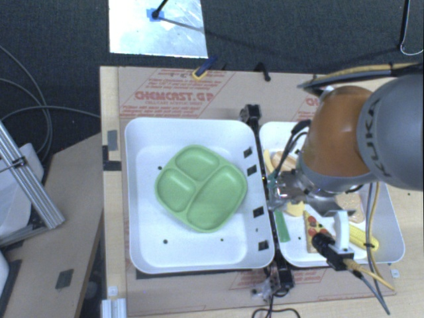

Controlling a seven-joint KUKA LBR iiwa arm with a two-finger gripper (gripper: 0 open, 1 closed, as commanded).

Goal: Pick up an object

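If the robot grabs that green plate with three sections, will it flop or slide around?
The green three-section plate looks like moulded plastic, so it would probably stay stiff and feel light. It lies flat and wide in the left white bin, so it likely won't tip. Its smooth, low rim may slip from fingers or slide when pushed.

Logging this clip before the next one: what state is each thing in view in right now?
Green divided plate: upright, lying flat in the left bin, nothing on it.
Right bin: holds several small items, mostly hidden under the arm.
Yellow item: lying in the right bin, untouched.
Gripper: low over the right bin, covered by the arm.
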